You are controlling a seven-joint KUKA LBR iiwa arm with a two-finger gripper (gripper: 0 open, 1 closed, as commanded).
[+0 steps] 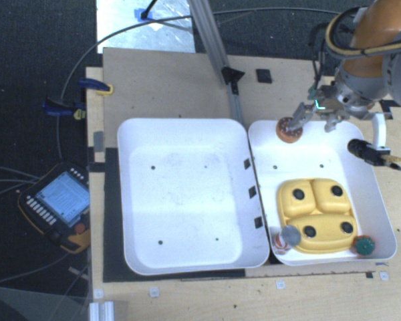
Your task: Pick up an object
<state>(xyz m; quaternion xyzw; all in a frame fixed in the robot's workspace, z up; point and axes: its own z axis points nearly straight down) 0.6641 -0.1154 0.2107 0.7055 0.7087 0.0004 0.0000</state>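
Gripper (299,120) on the grey arm hangs over the far edge of the right bin (377,199), and a small round orange-brown object (289,130) sits at its fingertips, seemingly caught between them. The object appears lifted clear of the bin floor, just below and to the left of the wrist as the camera sees it, though whether the fingers truly pinch it or merely touch it is hard to judge from this slant. The fingers look drawn in close around it. Nearer the camera from the gripper, well apart from it, lies a yellow moulded block (317,215) with dark dots, filling much of that bin's near half; a small grey-and-red piece (285,237) sits at the block's left corner and a green ball (365,246) at its right. The left bin (130,199) lies farther left of the gripper. If the grasp is sound, a straight rise should finish the pick; the risk is a slip.
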